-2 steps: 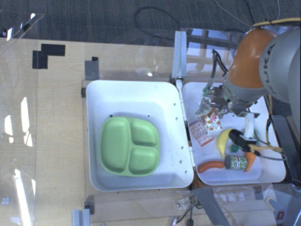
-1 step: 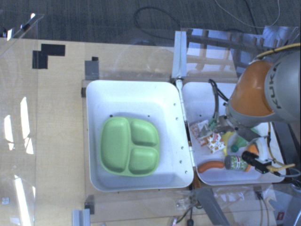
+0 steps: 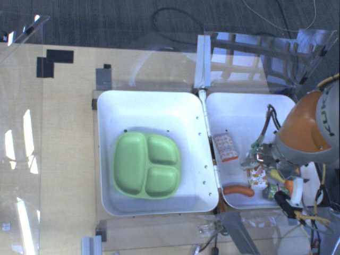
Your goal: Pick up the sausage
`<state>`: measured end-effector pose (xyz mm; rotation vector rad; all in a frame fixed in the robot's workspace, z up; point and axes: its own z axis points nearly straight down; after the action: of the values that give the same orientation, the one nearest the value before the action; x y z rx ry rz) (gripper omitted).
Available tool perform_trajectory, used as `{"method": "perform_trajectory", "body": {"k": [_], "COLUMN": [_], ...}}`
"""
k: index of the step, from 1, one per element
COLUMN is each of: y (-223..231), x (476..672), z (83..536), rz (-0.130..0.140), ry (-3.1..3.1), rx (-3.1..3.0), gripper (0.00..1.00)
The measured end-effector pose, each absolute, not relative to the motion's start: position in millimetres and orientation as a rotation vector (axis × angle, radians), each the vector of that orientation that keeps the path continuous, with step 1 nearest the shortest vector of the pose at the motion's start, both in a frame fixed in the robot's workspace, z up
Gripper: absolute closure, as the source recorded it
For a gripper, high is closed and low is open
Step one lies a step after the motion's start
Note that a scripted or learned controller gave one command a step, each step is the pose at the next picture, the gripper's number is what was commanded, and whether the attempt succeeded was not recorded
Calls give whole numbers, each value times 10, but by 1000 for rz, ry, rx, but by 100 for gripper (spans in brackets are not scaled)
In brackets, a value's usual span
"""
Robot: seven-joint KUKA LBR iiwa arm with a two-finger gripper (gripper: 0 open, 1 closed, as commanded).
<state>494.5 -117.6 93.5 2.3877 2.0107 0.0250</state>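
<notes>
The sausage [image 3: 238, 190] is a reddish-orange link lying flat near the front edge of the right bin [image 3: 234, 116]. My gripper [image 3: 256, 157] hangs over the right bin's middle, up and to the right of the sausage, apart from it. Just below the gripper lies a small red-and-white carton [image 3: 257, 178]. The arm's grey and orange body hides the right part of that bin.
A green three-compartment plate [image 3: 146, 164] sits in the left bin [image 3: 117, 110]. A red-patterned packet [image 3: 225, 147] lies at the right bin's left side. Small yellow, green and orange items [image 3: 279, 184] cluster by the bin's front right corner.
</notes>
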Motion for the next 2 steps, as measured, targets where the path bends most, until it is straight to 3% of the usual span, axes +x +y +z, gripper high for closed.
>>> {"method": "perform_trajectory", "body": {"k": [1, 2], "y": [-407, -955], "x": [4889, 4879], "z": [1852, 1346], "rz": [9, 4], "ry": [1709, 1972], "rx": [2633, 2444], "gripper": [100, 100]}}
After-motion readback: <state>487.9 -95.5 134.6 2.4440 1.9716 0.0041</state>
